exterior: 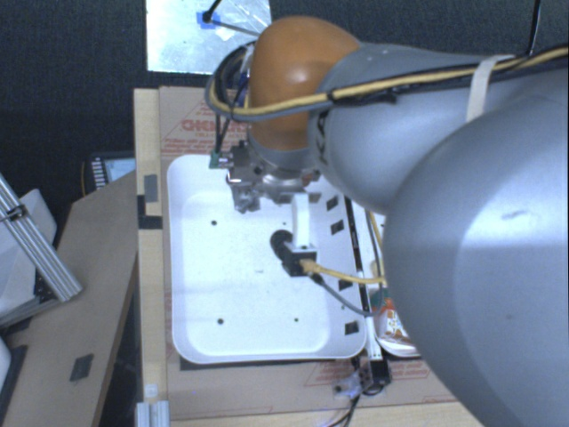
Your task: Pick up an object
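Observation:
My gripper [265, 194] hangs below the orange wrist band [289, 78], over the far part of the left white bin [222, 327]. A black connector with a yellow cable [293, 258] sits just in front of it, above the bin floor. The grey arm covers most of the right bin. In the strip of that bin still showing lies an object with orange and red print on white [392, 320], well apart from the gripper.
The bins rest on a brown cardboard-coloured bench top [151, 265]. A black divider strip [354, 238] with cables runs between the bins. A metal rail [36, 247] leans at the far left, and a silvery sheet [204, 25] lies behind the bench.

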`<state>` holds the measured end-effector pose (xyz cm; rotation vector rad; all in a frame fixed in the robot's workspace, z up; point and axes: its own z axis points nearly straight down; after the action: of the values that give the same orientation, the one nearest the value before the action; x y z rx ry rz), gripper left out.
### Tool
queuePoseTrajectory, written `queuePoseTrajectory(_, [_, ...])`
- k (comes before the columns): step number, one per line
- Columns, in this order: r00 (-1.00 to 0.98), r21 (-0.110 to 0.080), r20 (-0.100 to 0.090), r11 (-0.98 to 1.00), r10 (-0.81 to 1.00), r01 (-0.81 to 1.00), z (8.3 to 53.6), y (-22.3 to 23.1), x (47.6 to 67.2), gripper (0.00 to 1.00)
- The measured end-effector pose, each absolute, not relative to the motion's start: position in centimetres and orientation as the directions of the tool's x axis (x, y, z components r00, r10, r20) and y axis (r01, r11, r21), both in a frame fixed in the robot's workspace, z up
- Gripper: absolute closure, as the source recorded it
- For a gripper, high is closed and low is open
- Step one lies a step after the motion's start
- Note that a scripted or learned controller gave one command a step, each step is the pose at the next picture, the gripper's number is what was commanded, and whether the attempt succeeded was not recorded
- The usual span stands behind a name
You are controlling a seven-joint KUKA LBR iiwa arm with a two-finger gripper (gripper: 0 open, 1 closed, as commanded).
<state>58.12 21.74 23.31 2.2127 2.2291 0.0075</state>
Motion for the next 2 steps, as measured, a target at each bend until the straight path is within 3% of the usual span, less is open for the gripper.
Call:
queuePoseTrajectory(1, [-0.007, 0.003, 0.002, 0.007, 1.000, 1.000, 25.96, 23.57, 58.08, 1.00])
queuePoseTrajectory(2, [-0.006, 0.001, 0.000, 0.006, 1.000, 1.000, 25.81, 23.44, 58.07, 0.00])
